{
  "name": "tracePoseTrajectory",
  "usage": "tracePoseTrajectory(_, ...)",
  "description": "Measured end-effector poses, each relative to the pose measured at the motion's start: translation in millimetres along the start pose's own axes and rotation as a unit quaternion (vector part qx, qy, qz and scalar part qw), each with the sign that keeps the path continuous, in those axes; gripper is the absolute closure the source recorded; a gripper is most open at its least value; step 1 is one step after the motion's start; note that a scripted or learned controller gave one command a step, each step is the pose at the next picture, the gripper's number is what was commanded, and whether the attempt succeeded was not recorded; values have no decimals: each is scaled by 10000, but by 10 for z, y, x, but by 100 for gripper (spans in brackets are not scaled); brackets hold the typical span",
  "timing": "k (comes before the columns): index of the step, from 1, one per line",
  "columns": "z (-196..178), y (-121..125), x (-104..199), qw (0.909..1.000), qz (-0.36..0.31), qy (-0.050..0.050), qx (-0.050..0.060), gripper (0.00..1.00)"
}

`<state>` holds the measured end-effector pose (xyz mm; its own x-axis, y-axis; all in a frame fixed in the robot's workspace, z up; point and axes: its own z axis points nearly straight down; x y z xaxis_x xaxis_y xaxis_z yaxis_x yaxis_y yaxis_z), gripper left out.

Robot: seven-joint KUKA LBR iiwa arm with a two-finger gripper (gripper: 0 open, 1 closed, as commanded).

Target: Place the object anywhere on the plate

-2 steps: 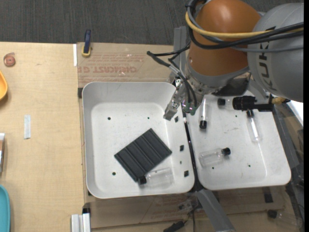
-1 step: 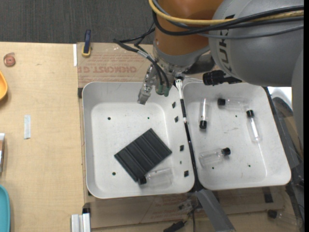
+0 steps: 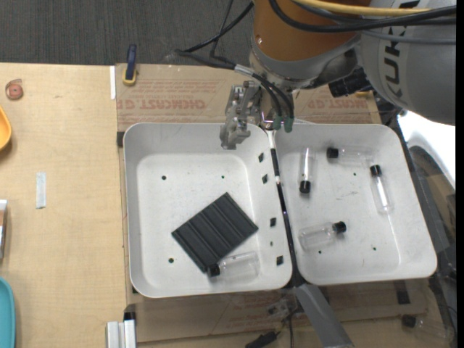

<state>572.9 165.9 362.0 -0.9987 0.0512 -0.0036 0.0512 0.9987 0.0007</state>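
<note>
A dark ribbed rectangular plate [image 3: 215,228] lies at a slant on the floor of the left bin [image 3: 145,194]. A clear vial with a black cap [image 3: 233,265] lies on its side at the plate's near edge, its cap touching the plate's near corner. Most of the vial's body rests on the bin floor beside the plate. My gripper [image 3: 232,138] hangs over the far rim of the left bin, well away from the plate and the vial, and I see nothing in it.
The right bin [image 3: 406,252] holds several more clear capped vials, such as one near the divider [image 3: 305,171] and one towards the front [image 3: 322,233]. Cables and the orange-banded arm [image 3: 312,20] hang over the bins' far edge.
</note>
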Motion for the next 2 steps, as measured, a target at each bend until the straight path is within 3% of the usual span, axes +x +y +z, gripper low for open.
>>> tracePoseTrajectory(1, 110, -1, 413, 9886, -1504, 14, -2, 100)
tracePoseTrajectory(2, 872, -469, 362, 9625, -2711, 16, -6, 100)
